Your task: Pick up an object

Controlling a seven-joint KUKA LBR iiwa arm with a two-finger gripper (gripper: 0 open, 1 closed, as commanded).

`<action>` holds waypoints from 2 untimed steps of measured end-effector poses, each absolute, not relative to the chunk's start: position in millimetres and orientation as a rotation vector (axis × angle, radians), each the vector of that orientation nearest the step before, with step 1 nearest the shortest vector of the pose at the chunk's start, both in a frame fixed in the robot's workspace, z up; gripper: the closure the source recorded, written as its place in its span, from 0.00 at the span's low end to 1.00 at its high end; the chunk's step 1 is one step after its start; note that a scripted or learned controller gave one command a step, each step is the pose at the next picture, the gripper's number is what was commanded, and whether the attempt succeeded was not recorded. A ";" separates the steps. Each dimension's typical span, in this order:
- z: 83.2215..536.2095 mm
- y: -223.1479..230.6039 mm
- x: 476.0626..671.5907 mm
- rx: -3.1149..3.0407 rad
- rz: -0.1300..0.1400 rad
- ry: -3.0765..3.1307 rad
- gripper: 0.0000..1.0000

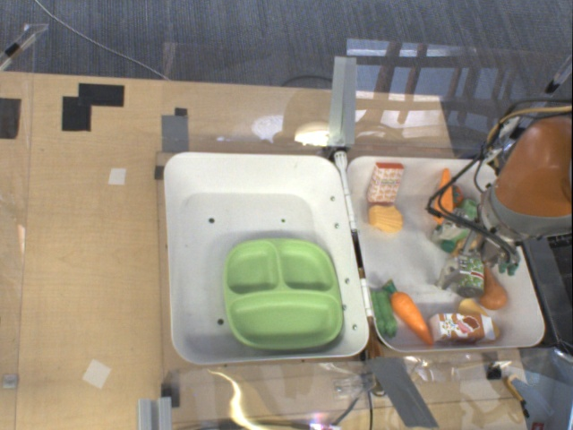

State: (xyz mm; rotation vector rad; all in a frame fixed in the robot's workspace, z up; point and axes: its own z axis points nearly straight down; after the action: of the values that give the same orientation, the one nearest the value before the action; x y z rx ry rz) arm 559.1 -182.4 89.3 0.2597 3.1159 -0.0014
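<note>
The hand (467, 260) hangs low over the right bin (412, 240), its tip among a cluster of small items too jumbled to name. Just beside it toward the bin's front lie a carrot (411, 316) and a red-labelled can (461, 327). Well across from the hand, the left bin (201, 204) holds a green divided plate (283, 292).

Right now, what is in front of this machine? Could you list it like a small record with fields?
left bin: holds a green divided plate
right bin: holds toy food
carrot: near the front edge, beside a green vegetable
jar: lying on its side, front right
red-and-white box: at the back, a yellow piece just in front of it
arm: over the right bin's right side, orange band visible
end effector: low among the items there; grip unclear
</note>
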 end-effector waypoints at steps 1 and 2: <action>89.4 -198.6 544.5 0.240 -0.001 3.115 0.00; 90.0 -139.0 552.5 0.289 0.000 3.111 0.00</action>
State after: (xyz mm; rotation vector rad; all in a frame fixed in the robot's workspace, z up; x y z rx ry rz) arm 552.5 -139.0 90.0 0.2891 3.1107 -0.0001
